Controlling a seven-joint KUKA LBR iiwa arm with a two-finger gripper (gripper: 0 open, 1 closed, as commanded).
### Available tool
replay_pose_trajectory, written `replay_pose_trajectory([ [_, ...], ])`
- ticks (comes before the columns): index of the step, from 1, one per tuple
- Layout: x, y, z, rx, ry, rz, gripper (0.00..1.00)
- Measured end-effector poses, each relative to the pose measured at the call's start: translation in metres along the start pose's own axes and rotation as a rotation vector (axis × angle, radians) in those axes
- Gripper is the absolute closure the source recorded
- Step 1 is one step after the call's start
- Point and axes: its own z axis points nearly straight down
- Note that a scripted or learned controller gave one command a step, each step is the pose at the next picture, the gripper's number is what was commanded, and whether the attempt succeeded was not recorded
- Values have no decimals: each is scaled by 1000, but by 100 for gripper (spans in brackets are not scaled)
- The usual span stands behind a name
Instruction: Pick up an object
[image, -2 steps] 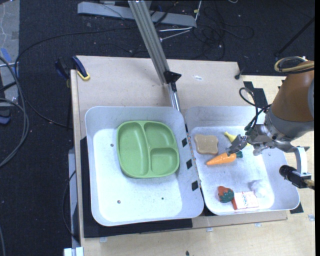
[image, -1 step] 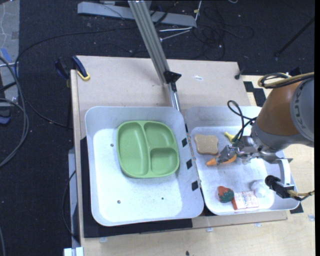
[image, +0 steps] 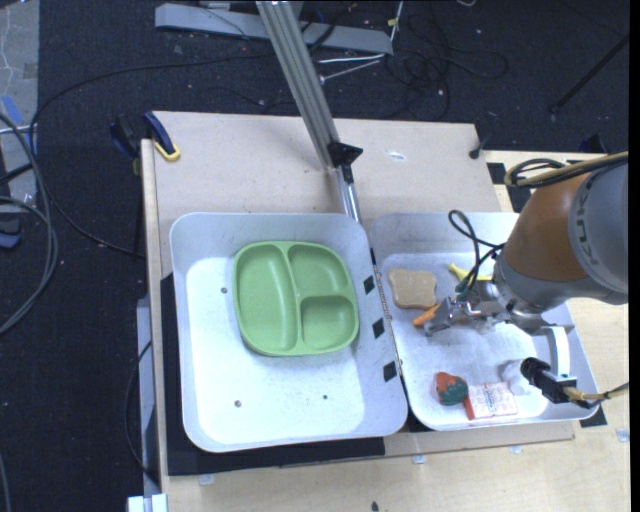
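Over the right bin (image: 400, 372), the grey arm (image: 590, 240) is reaching in from the right, its orange band sitting just above the wrist and the wrist bending down toward the bin floor. The gripper (image: 447, 313) is hovering low just right of the bread slice (image: 412, 289), with an orange piece (image: 428, 317) lying at its tip; whether the fingers are spread or closed, or clamped on anything, cannot be told. Bread slice is looking tan, flat, roughly square, resting near the bin's top left. A yellow piece (image: 458, 270) is poking out right of the bread. A red-and-green lumpy toy (image: 451, 388) and a small red-and-white flat packet (image: 491, 401) are sitting below the bread, side by side. Left of the bread, the other white bin (image: 200, 400) is holding a smooth green divided plate (image: 296, 298) with three compartments.
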Motion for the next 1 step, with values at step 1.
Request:
replay_pose_trajectory([
  [1,-1,1,-13,-5,-1,1,100],
])
